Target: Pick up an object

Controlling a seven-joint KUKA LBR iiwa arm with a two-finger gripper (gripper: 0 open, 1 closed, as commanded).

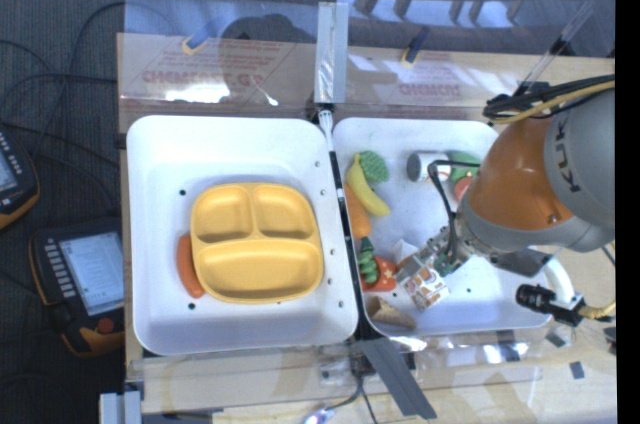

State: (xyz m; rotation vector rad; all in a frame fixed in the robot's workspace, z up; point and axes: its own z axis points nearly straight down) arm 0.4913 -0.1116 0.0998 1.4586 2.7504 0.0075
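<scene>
The gripper (428, 274) hung low over the right bin (470, 307), beside a small boxlike object (429, 288); whether it was clenched could not be determined. A banana (364, 188) lay nearby.

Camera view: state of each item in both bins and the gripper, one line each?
Yellow three-compartment plastic tray: flat, right side up, left white bin.
Orange toy under the tray: left edge sticking out, rest hidden.
Yellow toy banana: lying flat, right white bin.
Green toy: lying by the banana's top end.
Red-and-green toy: lying near the divider.
Gripper: low over the right bin; grasp not discernible.
</scene>
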